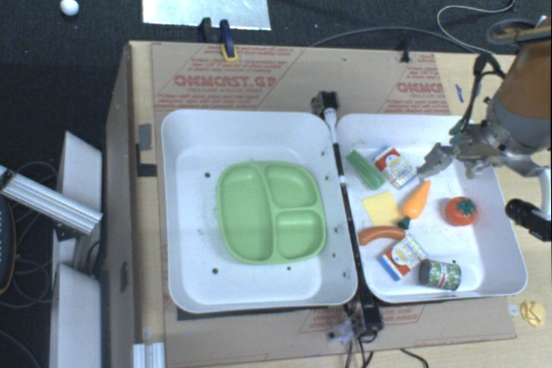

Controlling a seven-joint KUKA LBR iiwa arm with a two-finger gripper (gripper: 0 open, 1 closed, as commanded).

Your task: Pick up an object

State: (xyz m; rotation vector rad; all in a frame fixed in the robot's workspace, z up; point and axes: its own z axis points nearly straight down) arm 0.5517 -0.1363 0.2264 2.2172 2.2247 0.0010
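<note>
Lying in the right bin (pixel 504 271), a toy carrot (pixel 417 199) points its long axis from about one o'clock down to seven, green stub at the low end. The gripper (pixel 434 159) hangs just beyond the carrot's upper tip, toward twelve o'clock; whether it is spread or closed cannot be told.

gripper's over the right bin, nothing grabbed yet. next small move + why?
Probably lower the gripper a little, down and toward the carrot. The tip hangs just above the carrot's upper end, with the small carton close on its left and the tomato off to the right. Nothing sits between the fingers, and the carrot is the nearest thing below, so a short descent looks sensible.
</note>
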